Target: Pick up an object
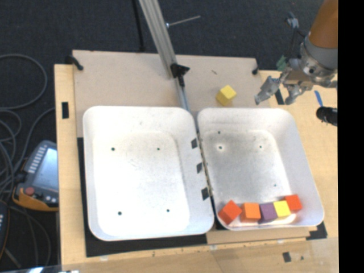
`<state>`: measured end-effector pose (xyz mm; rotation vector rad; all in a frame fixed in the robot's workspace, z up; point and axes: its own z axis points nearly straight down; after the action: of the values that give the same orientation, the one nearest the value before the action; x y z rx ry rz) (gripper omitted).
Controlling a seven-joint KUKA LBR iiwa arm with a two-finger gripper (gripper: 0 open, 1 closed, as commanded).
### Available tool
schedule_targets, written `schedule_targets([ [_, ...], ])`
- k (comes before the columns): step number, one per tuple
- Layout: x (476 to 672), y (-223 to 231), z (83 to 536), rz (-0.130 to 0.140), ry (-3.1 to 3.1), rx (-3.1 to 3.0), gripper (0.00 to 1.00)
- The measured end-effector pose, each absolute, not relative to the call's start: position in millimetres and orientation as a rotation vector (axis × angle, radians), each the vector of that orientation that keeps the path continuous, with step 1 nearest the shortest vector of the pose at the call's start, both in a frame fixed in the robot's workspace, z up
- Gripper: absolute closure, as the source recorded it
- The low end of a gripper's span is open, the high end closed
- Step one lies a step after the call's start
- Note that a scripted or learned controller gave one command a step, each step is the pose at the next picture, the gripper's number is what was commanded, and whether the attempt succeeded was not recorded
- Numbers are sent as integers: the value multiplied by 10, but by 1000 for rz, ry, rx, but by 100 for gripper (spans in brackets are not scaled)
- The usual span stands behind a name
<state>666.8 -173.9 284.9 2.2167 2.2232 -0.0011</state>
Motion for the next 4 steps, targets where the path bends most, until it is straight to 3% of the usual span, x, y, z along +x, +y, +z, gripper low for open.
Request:
schedule_targets([
  [1,6672,-1755,2969,-4,2227,2206,100],
  [2,5683,-1577,2591,-7,2219,2228,100],
  [3,5665,-347,3364,11,2230,2207,100],
  [4,5154,-125,1922,-9,2222,2228,100],
])
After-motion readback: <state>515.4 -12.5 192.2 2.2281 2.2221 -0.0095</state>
